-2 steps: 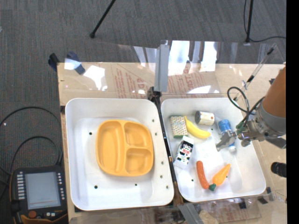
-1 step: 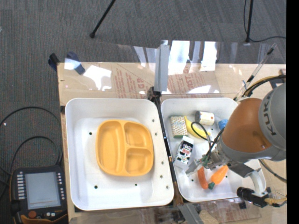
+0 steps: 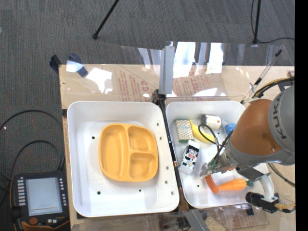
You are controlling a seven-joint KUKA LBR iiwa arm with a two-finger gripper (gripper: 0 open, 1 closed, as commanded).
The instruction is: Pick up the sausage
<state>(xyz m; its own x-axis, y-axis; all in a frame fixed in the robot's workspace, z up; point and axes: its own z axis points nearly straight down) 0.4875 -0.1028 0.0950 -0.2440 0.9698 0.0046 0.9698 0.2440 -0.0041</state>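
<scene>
Sausage [image 3: 210, 120]: lying at the right bin's [image 3: 231, 202] far side, touching the banana [image 3: 200, 133].
Neighbours: waffle [image 3: 183, 130], milk carton [image 3: 190, 157], carrot [image 3: 227, 185].
Gripper [image 3: 215, 167]: hovering above the carrot; arm is hiding its state.
Left bin [image 3: 82, 167]: holding a yellow plate [image 3: 128, 152].

The tabletop [image 3: 110, 83] is a pale board with red lettering printed across it, glare falling on its far part. Two shallow white bins rest on it side by side, their inner rims touching: the left bin [image 3: 82, 129] and the right bin [image 3: 192, 196]. A grey upright post [image 3: 166, 73] stands at the far edge, just behind where the bins meet. A clear panel [image 3: 207, 57] rises behind the right bin.
</scene>
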